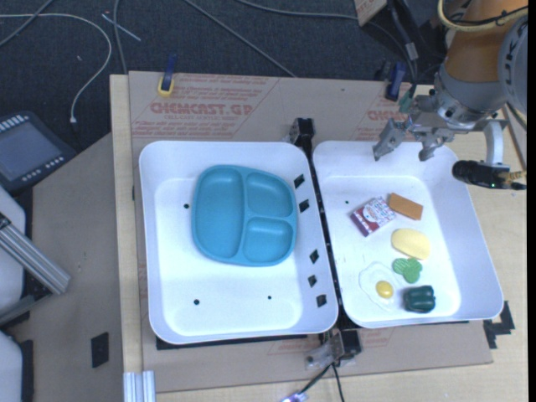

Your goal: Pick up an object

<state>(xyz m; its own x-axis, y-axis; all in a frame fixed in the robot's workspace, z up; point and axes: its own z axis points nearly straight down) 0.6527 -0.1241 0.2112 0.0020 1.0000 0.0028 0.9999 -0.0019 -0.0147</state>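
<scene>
camera view: the gripper (408, 146), fingers spread and holding nothing, hangs over the right bin's (477, 224) far edge, above the toy food.

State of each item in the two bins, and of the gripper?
gripper: open, holding nothing, above right bin's far edge
blue divided plate: flat in left bin
red packet: lying flat
orange block: lying flat
yellow lemon: resting
green piece: resting
fried egg: flat
dark green pepper: resting
</scene>
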